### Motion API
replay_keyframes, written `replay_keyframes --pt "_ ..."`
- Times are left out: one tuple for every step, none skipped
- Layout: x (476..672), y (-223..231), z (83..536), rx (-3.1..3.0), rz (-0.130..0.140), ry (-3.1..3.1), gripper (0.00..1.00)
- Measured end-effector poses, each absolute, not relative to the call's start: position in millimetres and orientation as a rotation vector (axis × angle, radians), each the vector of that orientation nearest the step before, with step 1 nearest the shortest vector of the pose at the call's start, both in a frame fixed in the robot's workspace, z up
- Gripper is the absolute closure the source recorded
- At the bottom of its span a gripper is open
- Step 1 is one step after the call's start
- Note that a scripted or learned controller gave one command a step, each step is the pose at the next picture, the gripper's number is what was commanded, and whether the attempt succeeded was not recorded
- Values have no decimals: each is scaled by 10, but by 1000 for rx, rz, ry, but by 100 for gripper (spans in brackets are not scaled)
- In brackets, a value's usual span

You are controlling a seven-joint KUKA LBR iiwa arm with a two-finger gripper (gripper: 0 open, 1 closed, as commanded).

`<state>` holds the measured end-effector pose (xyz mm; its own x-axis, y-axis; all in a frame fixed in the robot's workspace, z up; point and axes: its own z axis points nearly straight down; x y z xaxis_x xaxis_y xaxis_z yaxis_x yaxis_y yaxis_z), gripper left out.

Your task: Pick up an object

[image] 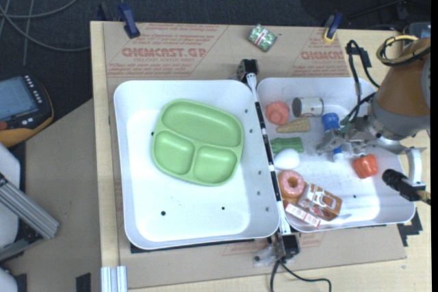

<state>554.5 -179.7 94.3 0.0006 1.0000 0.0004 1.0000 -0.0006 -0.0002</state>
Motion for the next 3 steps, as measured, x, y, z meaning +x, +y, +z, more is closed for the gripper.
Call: replay_keyframes --pt "5801 -1479 845 -2221 -1 -2224 0" --pt "5804 -1481 945 -2222 -2 -2226 100" --pt "5788 -2207 1478 -2225 1 -2223 100"
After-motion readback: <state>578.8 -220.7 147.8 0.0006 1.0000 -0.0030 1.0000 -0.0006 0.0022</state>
